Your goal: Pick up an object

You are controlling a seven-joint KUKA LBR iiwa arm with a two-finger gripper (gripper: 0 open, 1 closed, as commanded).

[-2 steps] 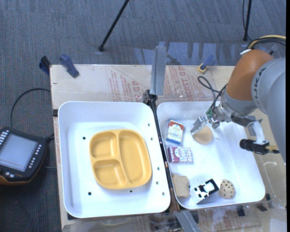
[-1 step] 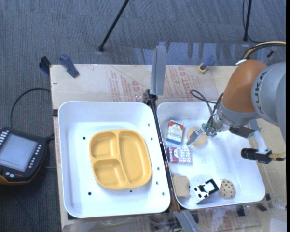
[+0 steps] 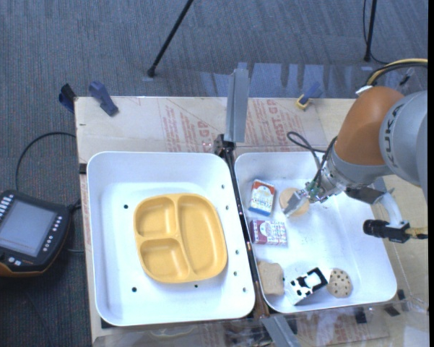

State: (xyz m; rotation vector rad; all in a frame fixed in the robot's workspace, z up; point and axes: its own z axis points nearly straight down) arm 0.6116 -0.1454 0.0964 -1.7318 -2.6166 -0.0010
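Note:
In the right bin (image 3: 361,248), my gripper (image 3: 300,200) hangs low at the upper middle, right over a small tan round object (image 3: 286,202) that it partly hides. Just to its left lies a small red and white carton (image 3: 262,197). A flat red packet (image 3: 268,232) lies below that. Along the bin's front edge sit a tan bread slice (image 3: 271,277), a black and white object (image 3: 307,284) and a speckled cookie (image 3: 339,283).
The left bin (image 3: 108,194) holds a yellow divided plate (image 3: 180,236). A grey post (image 3: 237,110) rises behind the wall between the bins. The arm's orange band (image 3: 368,129) and a black cable connector (image 3: 383,228) overhang the right bin's right side.

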